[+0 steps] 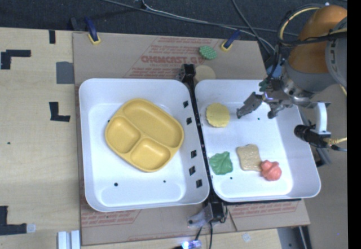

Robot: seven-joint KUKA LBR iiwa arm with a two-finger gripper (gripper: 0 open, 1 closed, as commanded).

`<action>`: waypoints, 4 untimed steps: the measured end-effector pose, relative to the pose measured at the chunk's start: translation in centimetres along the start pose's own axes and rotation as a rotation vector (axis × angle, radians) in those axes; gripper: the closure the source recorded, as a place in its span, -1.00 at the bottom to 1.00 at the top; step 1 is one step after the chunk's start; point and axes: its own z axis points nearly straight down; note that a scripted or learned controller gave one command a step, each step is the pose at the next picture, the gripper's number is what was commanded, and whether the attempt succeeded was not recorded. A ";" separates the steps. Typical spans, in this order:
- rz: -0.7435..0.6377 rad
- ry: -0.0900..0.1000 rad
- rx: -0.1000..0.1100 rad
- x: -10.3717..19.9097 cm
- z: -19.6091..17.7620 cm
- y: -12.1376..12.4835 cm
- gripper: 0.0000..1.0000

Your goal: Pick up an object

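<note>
Yellow disc (218, 115) left of end effector (260, 106)

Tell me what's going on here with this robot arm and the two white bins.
A grey and orange arm reaches in from the right, its gripper hovering over the right bin with fingers spread and nothing between them. Nearest it lies a round yellow piece; a green leaf shape, a tan slice and a red piece sit further down. The left bin holds a yellow divided tray.
</note>
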 end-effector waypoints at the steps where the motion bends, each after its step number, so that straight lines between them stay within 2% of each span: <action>1: -0.004 -0.002 -0.014 0.1 -0.9 0.3 -1.00; 3: -0.004 -0.002 -0.011 0.3 10.8 -0.2 -1.00; 4: -0.005 -0.002 -0.013 0.4 9.5 -0.1 1.00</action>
